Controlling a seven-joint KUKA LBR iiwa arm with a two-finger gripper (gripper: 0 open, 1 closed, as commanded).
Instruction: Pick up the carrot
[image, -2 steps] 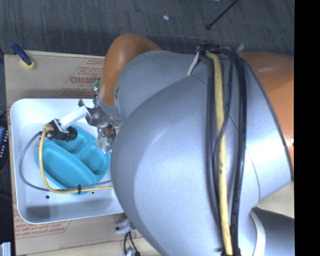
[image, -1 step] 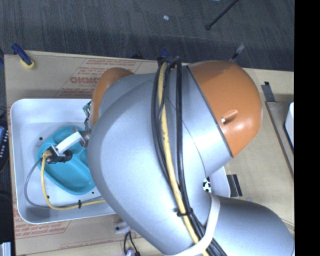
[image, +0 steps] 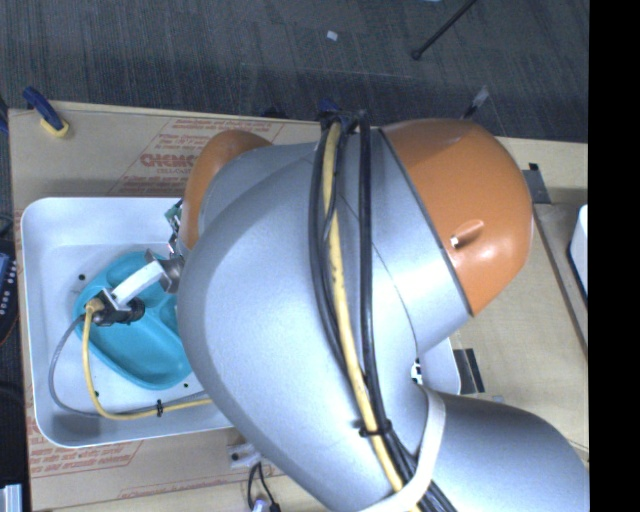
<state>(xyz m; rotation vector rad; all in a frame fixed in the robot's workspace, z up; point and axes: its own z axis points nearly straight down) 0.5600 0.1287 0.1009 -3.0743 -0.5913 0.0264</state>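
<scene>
My arm reaches in from the right, and its grey body (image: 330, 330) and orange band (image: 470, 220) cover the middle of the bench. The teal housing of my gripper (image: 140, 330) hangs low over the left white bin (image: 35, 300), pointing down into it. A white tag and a black fitting sit on top of the housing. Whatever lies beneath the gripper is hidden by the housing and the arm.
A yellow cable and a grey cable (image: 95, 385) loop from the gripper across the left bin's floor. A blue clamp (image: 45, 110) sits at the far left corner of the cardboard-covered bench (image: 150, 140). A sliver of the right bin (image: 442, 372) shows under the arm.
</scene>
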